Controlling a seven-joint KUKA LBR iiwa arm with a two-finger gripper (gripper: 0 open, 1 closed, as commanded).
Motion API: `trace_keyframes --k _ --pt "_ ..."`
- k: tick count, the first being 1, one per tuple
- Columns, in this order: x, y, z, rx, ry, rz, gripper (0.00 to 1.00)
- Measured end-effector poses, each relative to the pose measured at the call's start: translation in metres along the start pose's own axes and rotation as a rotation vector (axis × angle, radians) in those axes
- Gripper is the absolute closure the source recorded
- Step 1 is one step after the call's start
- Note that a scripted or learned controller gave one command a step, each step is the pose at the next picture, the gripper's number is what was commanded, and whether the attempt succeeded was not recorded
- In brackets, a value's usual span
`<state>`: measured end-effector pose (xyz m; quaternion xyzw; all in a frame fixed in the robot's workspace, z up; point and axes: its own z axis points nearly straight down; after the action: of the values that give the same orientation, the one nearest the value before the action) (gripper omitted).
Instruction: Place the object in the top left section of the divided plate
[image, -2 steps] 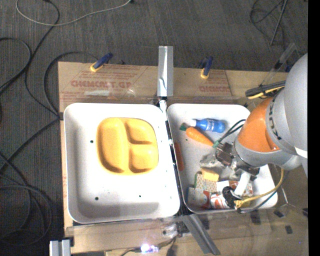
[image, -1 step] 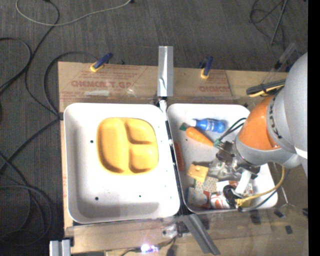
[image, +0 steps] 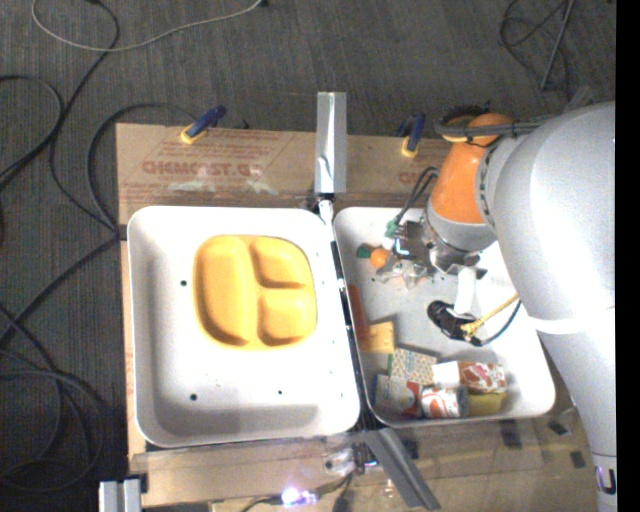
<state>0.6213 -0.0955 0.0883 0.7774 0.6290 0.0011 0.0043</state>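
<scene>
Small orange object (image: 379, 257) lying in right bin (image: 540, 395), just beside gripper (image: 408, 248); gripper state impossible to tell. Probably light, rounded, slippery: best pinched across its middle. Yellow plate (image: 225, 300) waiting in left bin (image: 160, 400).

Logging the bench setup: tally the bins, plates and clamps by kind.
White bins: 2, left and right
Yellow divided plate: 1
Blue-and-yellow clamps: 2, left and right
Total: 5

The hand (image: 400, 250) hangs in the right bin (image: 350, 235); the yellow divided plate (image: 256, 290) lies left.
</scene>
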Motion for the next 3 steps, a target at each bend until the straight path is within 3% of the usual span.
trace_keyframes --k 1,2,3 --pt "0.077 0.009 -0.092 0.014 -0.003 -0.004 1.0" --pt "0.021 -0.053 -0.092 0.016 -0.001 -0.049 1.0" --pt "0.068 -0.084 -0.092 0.016 0.002 -0.232 1.0"
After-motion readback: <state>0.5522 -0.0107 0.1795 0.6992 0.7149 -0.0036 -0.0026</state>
